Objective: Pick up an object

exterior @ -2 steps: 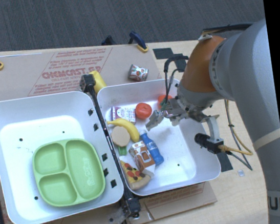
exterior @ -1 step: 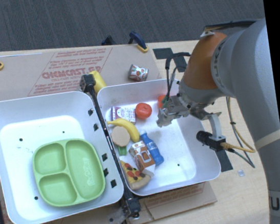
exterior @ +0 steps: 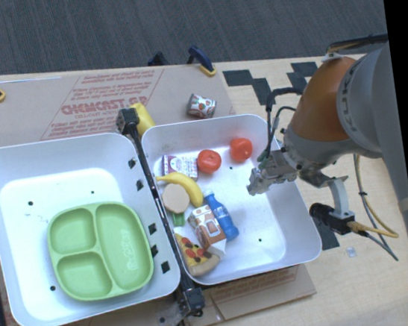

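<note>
My gripper (exterior: 259, 182) hangs over the right side of the right bin (exterior: 291, 221), with the grey arm and its orange band behind it. Toy foods lie in the bin's left half. These include a banana (exterior: 182, 185), a red tomato (exterior: 209, 161), a small red fruit (exterior: 241, 148), a blue bottle (exterior: 223, 217), a brown carton (exterior: 207, 226), a pizza slice (exterior: 196, 254) and a round bun (exterior: 173, 199). The small red fruit is the nearest to the gripper, up and to its left. The blue bottle lies to the gripper's lower left.
The left bin (exterior: 10, 178) holds a green divided plate (exterior: 99, 250). A small can (exterior: 201, 106) lies on the cardboard behind the bins, near a yellow clamp (exterior: 137, 119) on the rim between them. Cables trail from the arm at the right.
</note>
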Tool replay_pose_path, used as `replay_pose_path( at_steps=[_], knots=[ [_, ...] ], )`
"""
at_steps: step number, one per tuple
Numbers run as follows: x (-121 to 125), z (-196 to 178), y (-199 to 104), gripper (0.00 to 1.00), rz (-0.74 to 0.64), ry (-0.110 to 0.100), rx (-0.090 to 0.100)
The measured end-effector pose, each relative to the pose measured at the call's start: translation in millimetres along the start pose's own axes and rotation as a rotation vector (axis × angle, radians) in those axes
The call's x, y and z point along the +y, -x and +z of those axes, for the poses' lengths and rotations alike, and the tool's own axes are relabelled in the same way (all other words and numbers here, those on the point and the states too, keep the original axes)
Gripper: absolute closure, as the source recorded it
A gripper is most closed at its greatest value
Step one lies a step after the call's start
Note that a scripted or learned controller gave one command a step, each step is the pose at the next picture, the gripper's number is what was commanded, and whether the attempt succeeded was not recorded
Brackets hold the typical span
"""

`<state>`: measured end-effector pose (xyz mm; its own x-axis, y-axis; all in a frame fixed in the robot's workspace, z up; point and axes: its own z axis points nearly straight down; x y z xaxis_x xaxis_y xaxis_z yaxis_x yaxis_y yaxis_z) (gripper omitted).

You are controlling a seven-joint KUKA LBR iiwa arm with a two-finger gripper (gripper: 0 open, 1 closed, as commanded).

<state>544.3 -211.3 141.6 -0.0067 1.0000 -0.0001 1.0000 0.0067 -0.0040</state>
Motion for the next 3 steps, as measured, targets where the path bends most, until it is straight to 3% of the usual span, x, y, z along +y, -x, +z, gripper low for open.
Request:
replay_pose_path(
  at_steps=[1, 2, 3],
  knots=[
    [0.0, 0.2, -0.2, 0.00, 0.000, 0.000, 0.000],
    [-43.7, 50.4, -30.3, 0.00, 0.001, 0.000, 0.000],
    [-42.8, 40.1, -30.5, 1.00, -0.006, 0.000, -0.001]
  ],
)
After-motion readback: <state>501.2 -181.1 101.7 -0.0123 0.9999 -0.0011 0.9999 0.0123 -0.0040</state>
